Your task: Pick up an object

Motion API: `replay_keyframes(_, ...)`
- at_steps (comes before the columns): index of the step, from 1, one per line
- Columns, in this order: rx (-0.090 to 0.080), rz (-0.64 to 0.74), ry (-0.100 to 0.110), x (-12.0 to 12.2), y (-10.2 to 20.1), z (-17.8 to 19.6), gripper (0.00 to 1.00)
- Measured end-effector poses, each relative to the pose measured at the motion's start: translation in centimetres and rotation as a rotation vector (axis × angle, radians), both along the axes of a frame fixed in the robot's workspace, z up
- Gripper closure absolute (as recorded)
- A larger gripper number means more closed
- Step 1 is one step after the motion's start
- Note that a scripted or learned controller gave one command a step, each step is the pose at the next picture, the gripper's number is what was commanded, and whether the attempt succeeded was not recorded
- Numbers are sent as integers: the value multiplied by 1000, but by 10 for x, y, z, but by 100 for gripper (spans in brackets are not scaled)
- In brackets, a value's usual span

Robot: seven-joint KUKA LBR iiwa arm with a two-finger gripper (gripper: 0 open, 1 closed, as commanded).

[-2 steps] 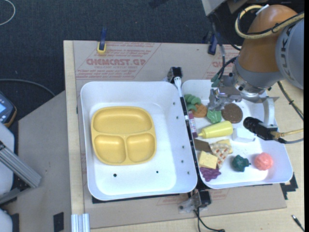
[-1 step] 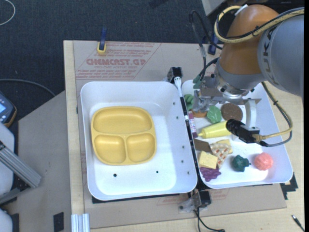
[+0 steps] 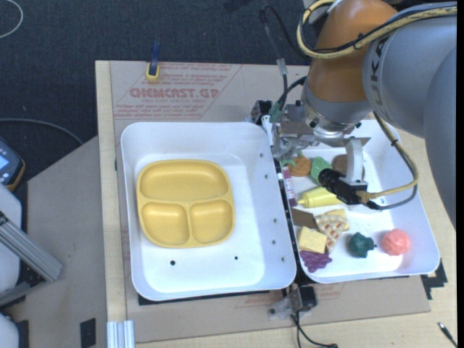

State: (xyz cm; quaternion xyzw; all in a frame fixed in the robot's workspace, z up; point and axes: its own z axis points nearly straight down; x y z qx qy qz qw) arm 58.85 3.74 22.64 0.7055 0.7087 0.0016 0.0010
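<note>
Toys are heaped along the right bin's left side, where the gripper is lowered, presumably for a pick, though its state cannot be told, while a yellow tray is left apart in the left bin.

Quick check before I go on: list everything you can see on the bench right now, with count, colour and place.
Bins: 2, white, side by side on the bench.
Divided tray: 1, yellow, three compartments, in the left bin.
Toy foods: several in the right bin, packed along its left side, among them a yellow bottle shape, a waffle piece, a yellow block on a purple piece, a green item and a pink ball.
Clip: 1, yellow and blue, bench's far edge.
Arm: grey with orange band; gripper low at the right bin's far left corner.
</note>
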Motion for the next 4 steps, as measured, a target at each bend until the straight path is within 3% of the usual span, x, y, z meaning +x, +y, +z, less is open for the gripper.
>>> replay_keyframes(2,-1,-5,8,-14,9,0,100)
replay_keyframes(3,-1,-3,0,3,6,7,100)
replay_keyframes(4,-1,-6,7,-8,4,8,100)
